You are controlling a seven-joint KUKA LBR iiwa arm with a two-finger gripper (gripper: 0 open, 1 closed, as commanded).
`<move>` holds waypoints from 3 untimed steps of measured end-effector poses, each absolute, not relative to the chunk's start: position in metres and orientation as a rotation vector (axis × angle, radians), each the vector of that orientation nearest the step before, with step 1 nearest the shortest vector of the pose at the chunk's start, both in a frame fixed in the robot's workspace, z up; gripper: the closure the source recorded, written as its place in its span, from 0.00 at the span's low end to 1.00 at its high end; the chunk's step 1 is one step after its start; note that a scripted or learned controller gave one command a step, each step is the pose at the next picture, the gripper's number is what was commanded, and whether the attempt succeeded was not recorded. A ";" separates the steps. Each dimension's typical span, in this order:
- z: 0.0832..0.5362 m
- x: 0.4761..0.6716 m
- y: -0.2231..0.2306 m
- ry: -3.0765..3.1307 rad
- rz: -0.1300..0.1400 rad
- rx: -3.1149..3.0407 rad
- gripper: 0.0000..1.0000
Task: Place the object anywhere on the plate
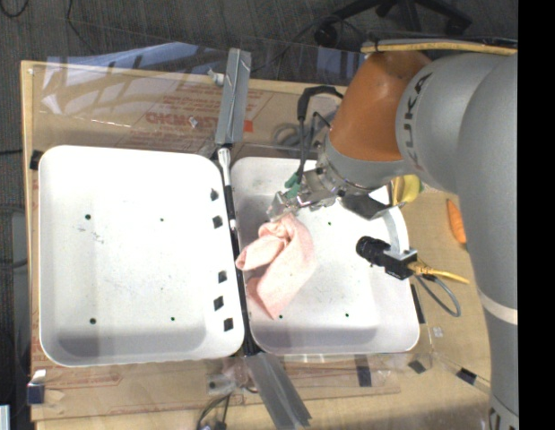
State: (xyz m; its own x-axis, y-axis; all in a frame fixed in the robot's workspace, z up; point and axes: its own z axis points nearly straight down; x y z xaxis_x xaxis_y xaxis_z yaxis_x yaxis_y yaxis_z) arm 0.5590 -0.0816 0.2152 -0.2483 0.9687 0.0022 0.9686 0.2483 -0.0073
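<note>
I see even, bright overhead light. Both white bins [134, 258] glare nearly featureless, with soft grey shadow along their near walls. The clear sheet at the desk's [44, 106] far edge reflects bluish streaks. Focus is slightly soft.

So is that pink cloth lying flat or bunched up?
Bunched up: the pink cloth shows folds and hangs from the gripper in the right bin.

Tabletop [125, 97]: two bins side by side, touching along a central divider.
Left bin [134, 253]: at 9 o'clock of the pair.
Right bin [349, 325]: at 3 o'clock.
Cloth [277, 262]: in right bin, toward its 9 o'clock wall.
Pincer [290, 200]: over right bin, at the cloth's 12 o'clock end.
Arm [438, 106]: at 2 o'clock, overhanging the right bin's far corner.
</note>
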 end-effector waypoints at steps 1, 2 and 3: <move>0.227 0.560 -0.081 -2.485 0.008 -1.911 1.00; 0.220 0.562 -0.022 -2.819 0.008 -1.366 1.00; 0.228 0.567 0.027 -3.038 0.005 -0.772 1.00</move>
